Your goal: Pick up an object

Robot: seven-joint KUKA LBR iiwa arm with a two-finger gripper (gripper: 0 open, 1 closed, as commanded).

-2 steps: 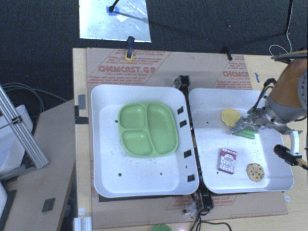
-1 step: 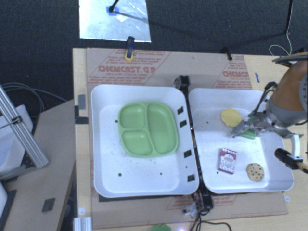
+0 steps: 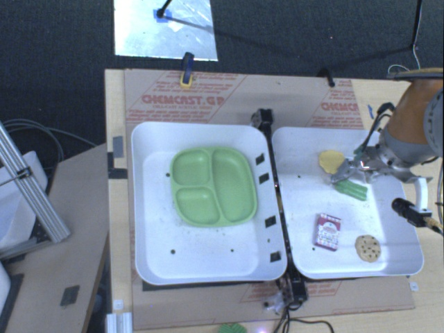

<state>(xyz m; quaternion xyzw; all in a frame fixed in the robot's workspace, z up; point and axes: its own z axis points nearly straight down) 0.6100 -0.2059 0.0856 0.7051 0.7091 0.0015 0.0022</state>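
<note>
While the end effector (image 3: 352, 168) sits low in the right bin (image 3: 305, 255), near that bin's far right corner and just above the green block (image 3: 352, 189) — finger state cannot be told from this angle, so no grasp to be assumed.

Step in hand, by judgement: closing on the green block, with the yellow piece (image 3: 331, 161) just beside it toward the far edge.

Recommended procedure:
- Centre over the green block's long axis; straddle its narrow width.
- Keep clear of the yellow piece to avoid a double catch.
- Descend fully to the bin floor before closing.
- Lift straight up; confirm block between fingers before calling the pick good.

Other candidates toward the near edge of the right bin: red packet (image 3: 327, 232), cookie (image 3: 368, 248). Left bin (image 3: 149, 207): green divided plate (image 3: 212, 186).

Legible writing: "CHEMCAST GP" in red on the brown sheet (image 3: 208, 92) covering the table — repeated at the far right, partly cut off. Print on the red packet too small to read.
</note>
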